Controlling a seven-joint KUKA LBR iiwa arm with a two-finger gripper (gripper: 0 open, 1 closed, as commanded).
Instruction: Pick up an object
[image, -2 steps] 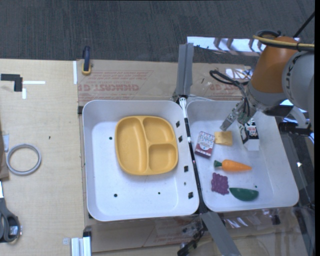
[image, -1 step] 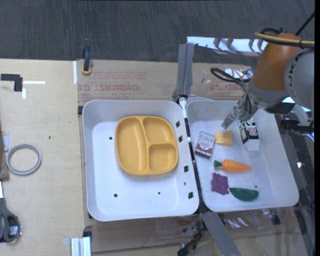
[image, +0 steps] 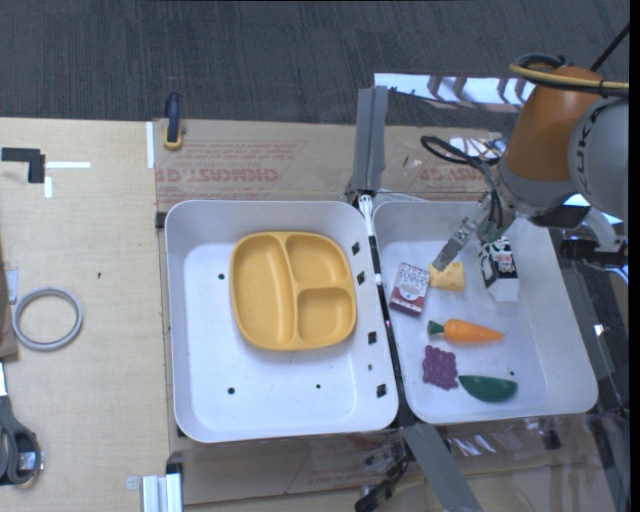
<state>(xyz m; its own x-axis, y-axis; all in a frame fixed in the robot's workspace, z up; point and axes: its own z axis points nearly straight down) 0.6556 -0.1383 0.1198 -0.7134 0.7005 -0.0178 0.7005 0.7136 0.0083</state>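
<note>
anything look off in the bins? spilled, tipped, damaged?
Nothing stands out. The yellow divided plate sits flat in the left bin. In the right bin, the carrot, grapes, green vegetable, cheese wedge and small red carton lie loose and apart, intact. The gripper is at the cheese.

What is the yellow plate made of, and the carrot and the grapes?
The yellow plate looks like moulded plastic: one even colour, smooth, with rounded compartment walls and a soft sheen. The carrot and the grapes look like toy food, probably plastic or rubber: flat, solid colours and simple shapes. How hard they are cannot be told from here.
</note>
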